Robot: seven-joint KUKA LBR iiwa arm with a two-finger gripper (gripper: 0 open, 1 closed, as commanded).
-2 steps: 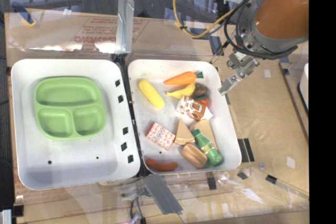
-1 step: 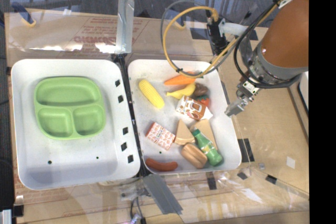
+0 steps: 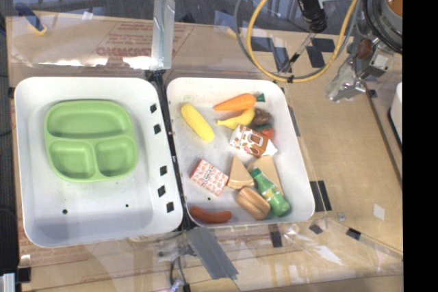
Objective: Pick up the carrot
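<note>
Right bin (image 3: 301, 174), nearest edge: a reddish-brown sausage (image 3: 211, 216), smooth and slightly curved, lies along the near wall. Just beyond it a hot dog in a tan bun (image 3: 252, 202) touches a green bottle (image 3: 269, 191) with a red cap, tilted on its side. Left of these, a small pink-and-white carton (image 3: 209, 177), boxy, printed faces. A pale wedge of cheese (image 3: 254, 169) sits mid-bin, and a white-and-orange packet (image 3: 249, 141) lies just past it.

Further back: a yellow corn cob (image 3: 197, 122), knobbly surface, lies diagonally at the left side of the bin. A yellow banana (image 3: 237, 120) rests beside a dark brown lump (image 3: 263, 118).

Carrot (image 3: 235, 103): orange, tapered, smooth plastic sheen, green tuft at its right end, tip pointing left. It lies at the far side of the right bin, touching the banana.

Left bin (image 3: 27, 147): a green sectioned plate (image 3: 90, 139), three compartments, matte.

Gripper (image 3: 347, 87): metallic, hanging over the bare bench outside the right bin, right of and well apart from the carrot. Cannot tell how the jaws stand; nothing visible between them.
</note>
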